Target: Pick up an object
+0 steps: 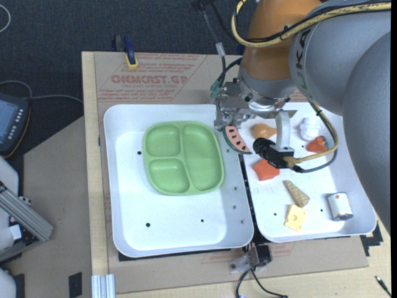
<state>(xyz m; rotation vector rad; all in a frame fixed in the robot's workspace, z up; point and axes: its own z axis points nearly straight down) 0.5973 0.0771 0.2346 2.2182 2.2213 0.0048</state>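
Under end effector [231, 129]: pink seeded watermelon slice [236, 139].

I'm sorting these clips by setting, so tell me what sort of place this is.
Most likely a robotics lab bench, not a kitchen. A grey arm with an orange band reaches over two white bins set on a taped board. The contents are toy-like: a green divided plate and small play-food pieces such as a cheese wedge.

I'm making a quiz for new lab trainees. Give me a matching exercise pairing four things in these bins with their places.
Things:
1. green divided plastic plate
2. yellow cheese-like wedge
3. small white-and-silver can
4. orange-red block

Places:
A. right bin, near right corner
B. left bin
C. right bin, near edge, left of the can
D. right bin, close to the divide between bins

Pairs: 1-B, 2-C, 3-A, 4-D
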